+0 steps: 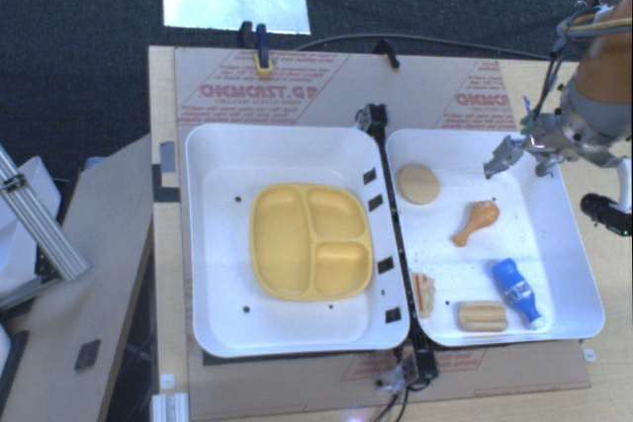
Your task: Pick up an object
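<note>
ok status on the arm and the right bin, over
Tool open, holding nothing, over right bin's far edge. Orange plastic drumstick nearest, untouched. Nothing in the way.

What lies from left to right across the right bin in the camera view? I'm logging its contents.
Bacon strip → round bun → drumstick → blue bottle. The bread roll sits under the drumstick's span, so I leave it out.

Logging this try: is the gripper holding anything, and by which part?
Nothing is held. The gripper hangs over the right bin with no object between its fingers; the drumstick lies apart below it.
</note>
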Robot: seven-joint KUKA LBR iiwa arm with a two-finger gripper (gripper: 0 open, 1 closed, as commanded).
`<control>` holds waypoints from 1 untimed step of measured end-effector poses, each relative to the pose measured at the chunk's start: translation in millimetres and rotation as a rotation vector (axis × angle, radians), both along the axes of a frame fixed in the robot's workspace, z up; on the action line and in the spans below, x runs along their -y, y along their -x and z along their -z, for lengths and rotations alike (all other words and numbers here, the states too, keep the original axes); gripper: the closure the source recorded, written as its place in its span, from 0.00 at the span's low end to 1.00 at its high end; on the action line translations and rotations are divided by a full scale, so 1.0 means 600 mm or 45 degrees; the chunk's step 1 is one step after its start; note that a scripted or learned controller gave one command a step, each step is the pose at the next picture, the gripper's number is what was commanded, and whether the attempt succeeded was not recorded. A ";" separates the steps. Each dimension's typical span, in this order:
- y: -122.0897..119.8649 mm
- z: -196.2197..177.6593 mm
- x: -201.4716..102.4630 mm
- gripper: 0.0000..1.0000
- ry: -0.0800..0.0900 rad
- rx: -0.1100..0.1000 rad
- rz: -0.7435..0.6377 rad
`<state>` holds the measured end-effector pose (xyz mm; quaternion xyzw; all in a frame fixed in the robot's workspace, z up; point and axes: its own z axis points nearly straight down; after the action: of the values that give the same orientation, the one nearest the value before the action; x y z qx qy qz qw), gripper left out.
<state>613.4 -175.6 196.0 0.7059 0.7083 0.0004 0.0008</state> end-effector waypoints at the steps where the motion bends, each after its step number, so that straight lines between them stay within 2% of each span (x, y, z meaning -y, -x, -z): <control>1: -0.008 0.089 -0.016 0.00 -0.001 -0.003 -0.003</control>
<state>618.4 -166.3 142.6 0.7050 0.7092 -0.0002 -0.0004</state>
